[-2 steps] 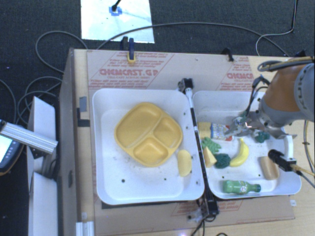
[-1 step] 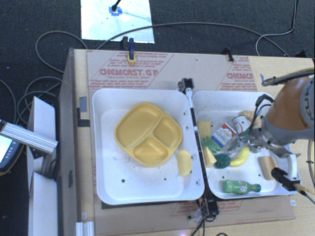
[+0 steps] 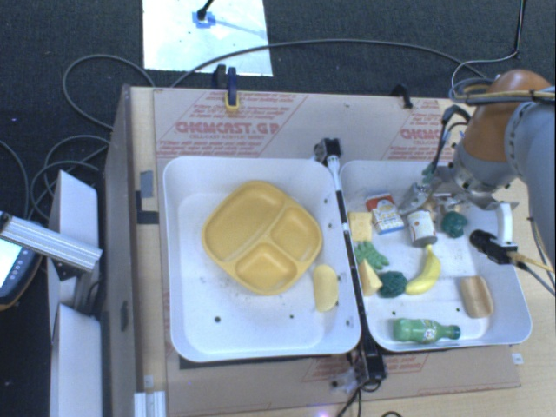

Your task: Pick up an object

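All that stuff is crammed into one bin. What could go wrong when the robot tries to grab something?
The tool hangs over a tight cluster: the small can, the red-and-white box and the dark green ball lie close together, so it may knock neighbours or pinch two things. The banana is curved and could slip out.

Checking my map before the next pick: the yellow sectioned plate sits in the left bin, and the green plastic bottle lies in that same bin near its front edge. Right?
Not quite. The green plastic bottle lies in the right white bin, near its front edge, not in the left one. The camera view shows this. The yellow sectioned plate does sit in the left white bin.
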Controlling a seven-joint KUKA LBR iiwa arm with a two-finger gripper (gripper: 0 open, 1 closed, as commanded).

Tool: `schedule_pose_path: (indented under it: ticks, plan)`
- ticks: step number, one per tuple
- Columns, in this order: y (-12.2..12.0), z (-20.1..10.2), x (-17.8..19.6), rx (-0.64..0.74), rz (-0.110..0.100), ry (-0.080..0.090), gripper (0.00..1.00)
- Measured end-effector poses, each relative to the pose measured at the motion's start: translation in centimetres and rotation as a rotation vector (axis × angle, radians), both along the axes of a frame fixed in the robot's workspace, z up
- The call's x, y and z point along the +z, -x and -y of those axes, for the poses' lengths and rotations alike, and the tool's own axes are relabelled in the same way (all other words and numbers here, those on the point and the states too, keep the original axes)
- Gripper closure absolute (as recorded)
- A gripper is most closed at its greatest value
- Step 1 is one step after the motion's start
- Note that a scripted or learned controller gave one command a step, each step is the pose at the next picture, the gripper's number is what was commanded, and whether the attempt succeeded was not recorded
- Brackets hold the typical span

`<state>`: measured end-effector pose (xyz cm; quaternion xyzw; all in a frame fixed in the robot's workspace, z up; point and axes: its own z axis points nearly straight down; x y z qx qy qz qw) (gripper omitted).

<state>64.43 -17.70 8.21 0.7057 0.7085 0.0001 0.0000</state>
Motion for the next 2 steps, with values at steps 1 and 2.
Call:
schedule_pose_path:
  ticks: [1,2]
  plan:
    - [-0.1,0.0,0.8,0.004,-0.001,0.000,1.00]
    - [2.9,-6.1,9.3,0.002,0.000,0.000,1.00]
